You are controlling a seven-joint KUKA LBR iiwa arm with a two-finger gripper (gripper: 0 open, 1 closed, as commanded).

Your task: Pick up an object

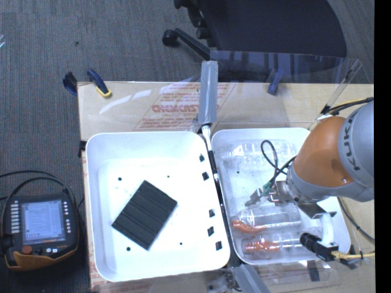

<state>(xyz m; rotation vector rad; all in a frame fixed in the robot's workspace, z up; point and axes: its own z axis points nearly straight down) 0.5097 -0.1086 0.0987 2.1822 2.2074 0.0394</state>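
Beside gripper (261,195): clear bottle (269,216)

arm (351,157): reaching in from right, bent downward | end effector (264,194): low, pointing left

One fixed camera looks down at a slant from above the bench (153,105), taking in both white bins (98,163).

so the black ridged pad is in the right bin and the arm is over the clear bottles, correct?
Not quite: the camera view shows the black ridged pad in the left bin, not the right. The arm is over the clear bottles in the right bin.
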